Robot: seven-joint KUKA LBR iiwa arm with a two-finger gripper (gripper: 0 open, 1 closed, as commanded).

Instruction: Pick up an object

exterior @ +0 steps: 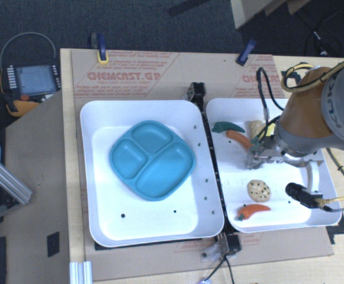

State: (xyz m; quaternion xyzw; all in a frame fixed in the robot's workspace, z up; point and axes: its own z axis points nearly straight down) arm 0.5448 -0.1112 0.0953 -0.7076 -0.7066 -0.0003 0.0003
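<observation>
The right bin (234,108) holds several small items. An orange toy carrot with a green top (235,135) lies at its upper left, beside a beige lump (256,127). A round speckled cookie (258,189) sits lower down, and a red pepper with a green stem (253,210) lies near the front wall. My gripper (256,160) reaches down into this bin, just right of the carrot's tip and above the cookie. I see nothing clearly held in it.
The left bin (100,218) holds a blue divided plate (153,158) at its middle. The grey arm with its orange band (305,108) crosses the right bin's far right side. A black divider clamp (196,90) sits between the bins.
</observation>
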